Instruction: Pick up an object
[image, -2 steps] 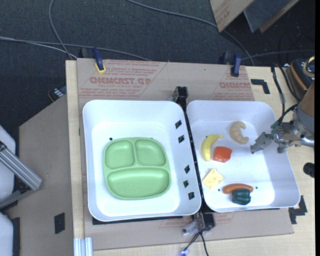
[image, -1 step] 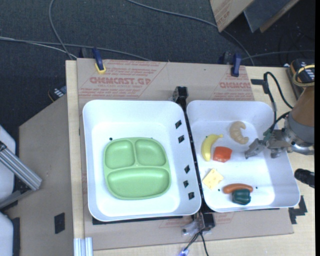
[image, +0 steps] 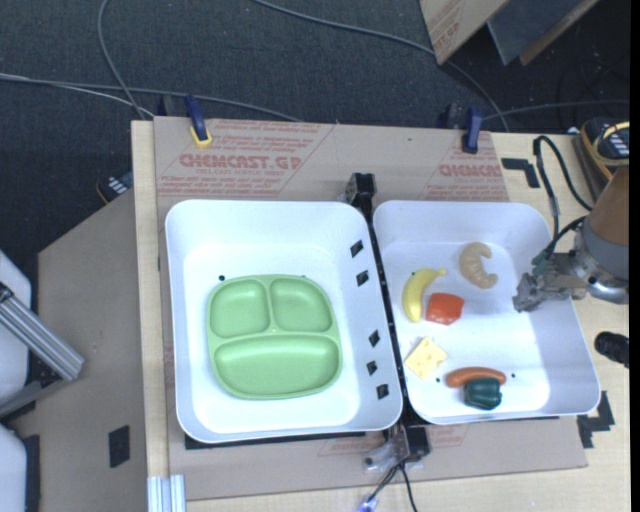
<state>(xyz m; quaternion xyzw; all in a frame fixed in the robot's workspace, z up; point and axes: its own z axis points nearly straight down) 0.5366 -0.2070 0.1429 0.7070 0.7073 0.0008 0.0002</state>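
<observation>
nothing is picked up yet. the gripper (image: 528, 296) hangs over the right bin's (image: 560, 350) right side, and i cannot tell its state. the croissant (image: 479, 266), banana (image: 418, 291), tomato (image: 445, 308), cheese (image: 426, 357) and sausage (image: 476, 377) all lie untouched in the bin.

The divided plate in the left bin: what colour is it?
Light green, the divided plate, clearest in the camera view.

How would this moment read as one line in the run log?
gripper: over right bin, east side | holding: nothing seen | nearest: croissant | left bin: green tray
</observation>
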